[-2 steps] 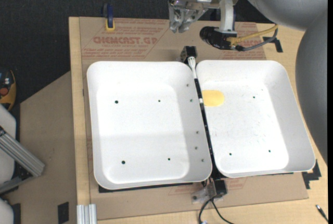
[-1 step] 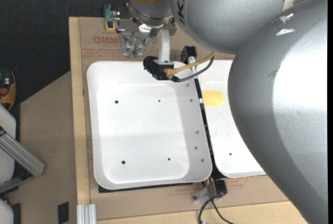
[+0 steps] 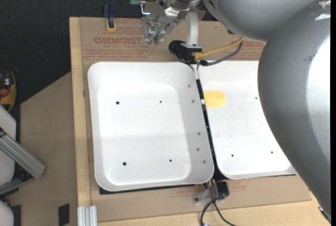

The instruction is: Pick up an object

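Observation:
A small flat yellow object [image 3: 214, 99] lies in the right bin [image 3: 252, 167], close to that bin's left wall. My gripper [image 3: 153, 37] hangs high above the back edge of the bench, behind the left bin [image 3: 105, 130] and well away from the yellow object. Nothing shows between its fingers [image 3: 150, 36]. The grey arm covers much of the right bin.
The two white bins sit side by side on a cardboard sheet [image 3: 84, 62]. A blue and yellow clamp [image 3: 110, 16] stands at the cardboard's back left corner. A small connector with a cable [image 3: 216, 192] lies at the front between the bins.

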`<state>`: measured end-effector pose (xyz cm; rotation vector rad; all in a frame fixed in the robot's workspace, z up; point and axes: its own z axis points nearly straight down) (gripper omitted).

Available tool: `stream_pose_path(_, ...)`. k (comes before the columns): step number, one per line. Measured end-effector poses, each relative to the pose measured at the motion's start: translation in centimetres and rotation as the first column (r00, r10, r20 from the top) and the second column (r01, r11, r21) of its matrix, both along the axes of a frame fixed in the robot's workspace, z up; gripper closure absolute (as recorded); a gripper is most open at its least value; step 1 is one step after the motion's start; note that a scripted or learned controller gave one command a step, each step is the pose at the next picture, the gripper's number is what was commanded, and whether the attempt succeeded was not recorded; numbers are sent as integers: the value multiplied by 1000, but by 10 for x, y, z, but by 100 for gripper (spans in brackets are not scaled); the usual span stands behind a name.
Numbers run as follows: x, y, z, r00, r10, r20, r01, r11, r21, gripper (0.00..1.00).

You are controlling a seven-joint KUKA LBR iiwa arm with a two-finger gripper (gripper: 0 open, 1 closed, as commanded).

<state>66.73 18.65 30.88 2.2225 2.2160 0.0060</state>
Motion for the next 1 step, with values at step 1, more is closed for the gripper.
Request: stream_pose_path(1, 0, -79, 36, 1000, -5, 2, 5, 1000, -2, 100)
